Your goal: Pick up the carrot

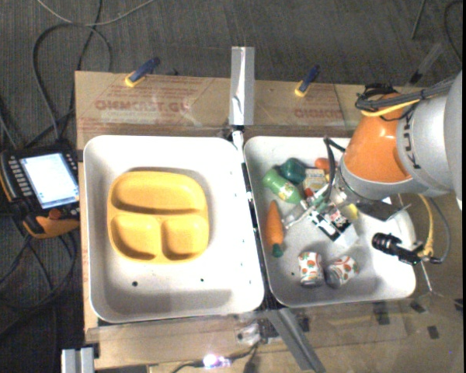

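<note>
two shallow white bins sit side by side on the tabletop (210,99). the left bin (97,231) holds one yellow divided tray (160,214) with three compartments, one long one at the back and two smaller ones at the front. the right bin (404,282) holds the clutter. one carrot (275,227) lies near that bin's left wall, orange body running front to back with its green end toward the front, apart from the other items. behind it and to the right sit one light green bottle-like item (280,185) and one darker green item (295,169), close together, with a small orange-red piece (321,162) just beyond them. toward the front of the bin stand two small printed cans (310,268), the second one (341,270) just beside the first.

one arm (388,146) reaches in from the right, its orange band over the back right of the bin. the pincer (330,217) hangs over the middle of the right bin, to the right of the carrot and not touching it; whether it is open or closed i cannot tell, as wires and small parts crowd around it.

two blue-and-yellow clamps (142,71) (308,78) grip the cardboard at the back edge. one handheld pendant with a lit screen (43,181) lies on the floor to the left
</note>
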Action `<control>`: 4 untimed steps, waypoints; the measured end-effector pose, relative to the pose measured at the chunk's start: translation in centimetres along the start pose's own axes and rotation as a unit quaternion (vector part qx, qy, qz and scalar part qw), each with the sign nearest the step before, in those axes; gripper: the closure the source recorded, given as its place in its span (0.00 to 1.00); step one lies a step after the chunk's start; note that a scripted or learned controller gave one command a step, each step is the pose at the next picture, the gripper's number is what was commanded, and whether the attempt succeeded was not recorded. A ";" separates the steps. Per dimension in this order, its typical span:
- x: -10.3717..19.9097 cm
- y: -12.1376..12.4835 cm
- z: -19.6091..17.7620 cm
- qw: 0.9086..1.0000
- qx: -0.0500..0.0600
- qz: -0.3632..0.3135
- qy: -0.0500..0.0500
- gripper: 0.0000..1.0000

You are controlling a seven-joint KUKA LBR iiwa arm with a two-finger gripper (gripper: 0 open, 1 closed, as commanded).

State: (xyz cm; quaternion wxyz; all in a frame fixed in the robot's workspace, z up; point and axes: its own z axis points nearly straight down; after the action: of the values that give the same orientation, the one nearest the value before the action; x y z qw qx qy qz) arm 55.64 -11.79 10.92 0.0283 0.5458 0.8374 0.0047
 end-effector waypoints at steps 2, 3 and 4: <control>0.8 0.8 -0.2 0.998 -0.012 0.056 -0.002 0.00; 3.0 -3.5 -0.5 0.998 -0.015 -0.061 -0.002 0.00; 4.4 -5.4 1.5 0.994 0.009 -0.110 0.018 0.00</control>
State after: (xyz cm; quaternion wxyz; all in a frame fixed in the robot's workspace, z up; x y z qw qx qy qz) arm 49.01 -9.95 9.03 0.0088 0.4501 0.8929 0.0036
